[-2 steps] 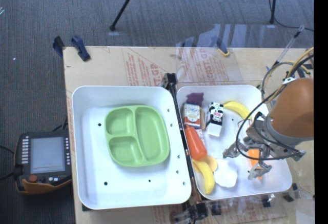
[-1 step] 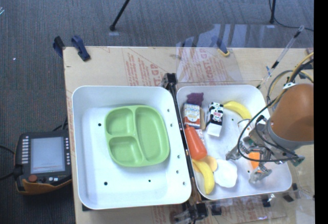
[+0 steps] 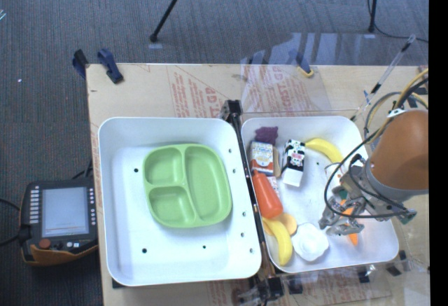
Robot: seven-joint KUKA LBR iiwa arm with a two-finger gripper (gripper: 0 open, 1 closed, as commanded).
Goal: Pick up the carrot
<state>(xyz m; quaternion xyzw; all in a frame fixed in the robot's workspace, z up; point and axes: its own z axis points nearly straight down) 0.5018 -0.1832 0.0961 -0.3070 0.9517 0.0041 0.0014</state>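
my pincer was low in the right bin, near its right wall and toward the front edge. the carrot, as far as i could make it out, was the small orange piece lying directly under and just beside the pincer, with its tip showing at the lower right of it. some orange colour also showed through the metal parts higher up. the pincer covered most of the carrot, so i could not tell whether it was released, clenched or grasping the carrot.

to the left of the pincer, near it, sat a white round object, and just beside that a yellow banana at the front. a long orange-red item lay along the left wall of the same bin. behind it stood a small orange and white carton, a purple item and a black and white carton. a second banana lay near the back of the bin.

the left bin held a green divided plate, well apart from my pincer.
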